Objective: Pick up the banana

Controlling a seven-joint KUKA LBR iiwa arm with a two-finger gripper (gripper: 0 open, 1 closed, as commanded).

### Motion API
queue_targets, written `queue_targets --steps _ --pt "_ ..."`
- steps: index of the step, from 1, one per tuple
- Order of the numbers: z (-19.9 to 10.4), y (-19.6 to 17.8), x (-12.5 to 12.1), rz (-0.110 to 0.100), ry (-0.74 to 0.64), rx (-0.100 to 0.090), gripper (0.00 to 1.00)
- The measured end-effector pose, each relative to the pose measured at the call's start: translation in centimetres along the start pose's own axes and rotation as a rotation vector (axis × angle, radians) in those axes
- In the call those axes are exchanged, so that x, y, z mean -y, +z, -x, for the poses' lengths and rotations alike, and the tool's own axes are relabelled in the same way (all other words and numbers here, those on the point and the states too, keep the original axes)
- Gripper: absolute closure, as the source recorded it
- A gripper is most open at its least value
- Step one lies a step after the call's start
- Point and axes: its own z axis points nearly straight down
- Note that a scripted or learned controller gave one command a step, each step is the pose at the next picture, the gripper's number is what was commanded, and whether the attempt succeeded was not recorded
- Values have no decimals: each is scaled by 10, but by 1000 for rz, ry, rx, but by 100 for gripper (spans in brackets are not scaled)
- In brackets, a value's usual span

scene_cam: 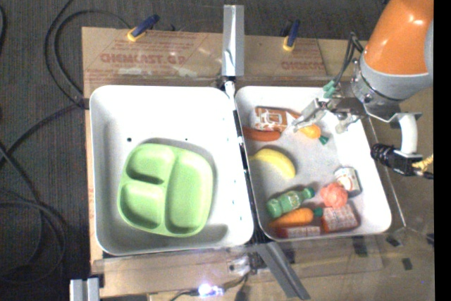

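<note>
While the gripper (325, 118), jaws seemingly spread and empty, hovers at one o'clock, it should descend squarely astride the curved yellow banana (275, 163).

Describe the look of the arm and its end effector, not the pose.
The arm is bulky and rounded, with a broad orange band above a grey wrist section. The end effector is a slim metallic assembly with teal-green accents and pale fingers. A white fitting and black cabling with a yellow-tagged connector hang beside the wrist.
</note>
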Motion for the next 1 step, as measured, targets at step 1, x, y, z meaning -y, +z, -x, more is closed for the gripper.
queue_targets --steps 1 --pt "-2 114 18 -1 -64 -1 0"
